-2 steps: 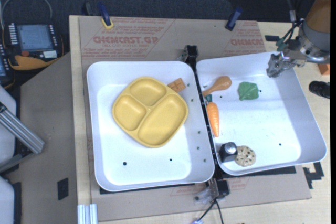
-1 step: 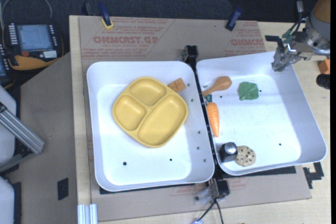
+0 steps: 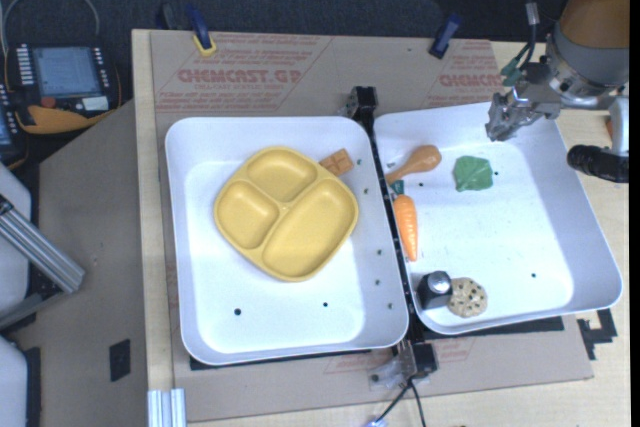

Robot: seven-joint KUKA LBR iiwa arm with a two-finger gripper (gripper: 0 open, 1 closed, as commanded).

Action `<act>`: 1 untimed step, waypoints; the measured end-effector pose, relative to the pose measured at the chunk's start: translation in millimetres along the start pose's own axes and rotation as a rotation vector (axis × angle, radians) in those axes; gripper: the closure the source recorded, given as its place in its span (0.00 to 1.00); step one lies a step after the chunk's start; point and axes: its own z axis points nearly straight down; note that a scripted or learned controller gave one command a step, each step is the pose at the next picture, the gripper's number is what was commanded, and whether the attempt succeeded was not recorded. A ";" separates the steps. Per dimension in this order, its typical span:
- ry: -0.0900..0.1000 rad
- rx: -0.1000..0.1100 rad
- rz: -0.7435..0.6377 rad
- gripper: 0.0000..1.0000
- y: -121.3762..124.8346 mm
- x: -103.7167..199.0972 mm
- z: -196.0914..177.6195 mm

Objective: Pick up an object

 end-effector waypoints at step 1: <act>0.000 0.001 0.000 1.00 -5.1 52.6 -6.2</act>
